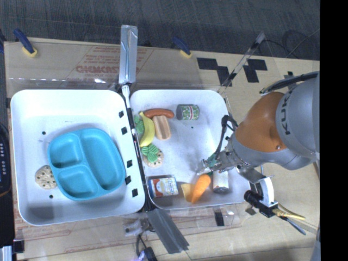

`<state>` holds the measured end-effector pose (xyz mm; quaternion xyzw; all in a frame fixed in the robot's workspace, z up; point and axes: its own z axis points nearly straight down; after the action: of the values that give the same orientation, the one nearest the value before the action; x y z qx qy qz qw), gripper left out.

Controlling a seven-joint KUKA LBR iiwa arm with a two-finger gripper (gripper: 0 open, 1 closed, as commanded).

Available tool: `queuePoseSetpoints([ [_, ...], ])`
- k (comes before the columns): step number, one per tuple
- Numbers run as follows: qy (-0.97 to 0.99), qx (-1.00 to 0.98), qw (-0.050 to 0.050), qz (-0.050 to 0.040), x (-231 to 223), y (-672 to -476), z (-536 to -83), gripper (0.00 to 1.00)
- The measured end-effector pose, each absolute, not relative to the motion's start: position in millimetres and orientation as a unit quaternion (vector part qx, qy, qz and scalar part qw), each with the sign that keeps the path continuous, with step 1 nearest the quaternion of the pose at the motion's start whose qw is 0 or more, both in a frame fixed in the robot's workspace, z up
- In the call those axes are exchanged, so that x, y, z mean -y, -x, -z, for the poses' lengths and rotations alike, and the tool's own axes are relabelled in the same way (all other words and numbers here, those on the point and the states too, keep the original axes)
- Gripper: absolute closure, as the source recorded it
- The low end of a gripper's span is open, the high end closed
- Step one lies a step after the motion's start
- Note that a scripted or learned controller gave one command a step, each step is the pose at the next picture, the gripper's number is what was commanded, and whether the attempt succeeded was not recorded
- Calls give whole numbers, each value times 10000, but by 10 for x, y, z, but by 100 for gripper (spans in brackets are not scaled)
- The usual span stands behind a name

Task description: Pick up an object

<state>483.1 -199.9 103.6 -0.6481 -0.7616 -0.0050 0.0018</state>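
Where the arm (272, 129) reaches in from the right, we find the gripper (213, 165) low over the right bin (185, 145), near its lower right corner. The gripper sits just above the carrot (200, 187) and beside a small cylinder (221, 182). We cannot tell from this angle how the gripper is set, and we see nothing clearly held in it.

We note the contents of the right bin as follows:
- A carrot lies tilted at the lower edge, touching a small yellow piece (186, 190) on its left.
- A box (163, 186) with a red label lies left of the carrot, near the lower left corner.
- A banana (145, 129) lies along the left wall, with a green item (138, 126) partly under it.
- A hot dog (161, 121) lies beside the banana, near the top.
- A green can (187, 112) lies on its side to the right of the hot dog.
- A green-topped cookie (154, 154) rests below the banana.

In the left bin (32, 107) we see a blue divided plate (86, 163) with three compartments. A cookie (45, 176) lies just beside the plate's left edge.
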Motion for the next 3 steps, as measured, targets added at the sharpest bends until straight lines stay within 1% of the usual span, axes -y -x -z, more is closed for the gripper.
queuePoseSetpoints([
  [1, 5650, 8251, 0, 2, 1690, -5576, -916, 100],
  [2, 5653, 8249, -1, 0, 1695, -5575, -916, 0],
  [3, 4920, 8706, 2, 2, 2070, -5289, -928, 0],
])
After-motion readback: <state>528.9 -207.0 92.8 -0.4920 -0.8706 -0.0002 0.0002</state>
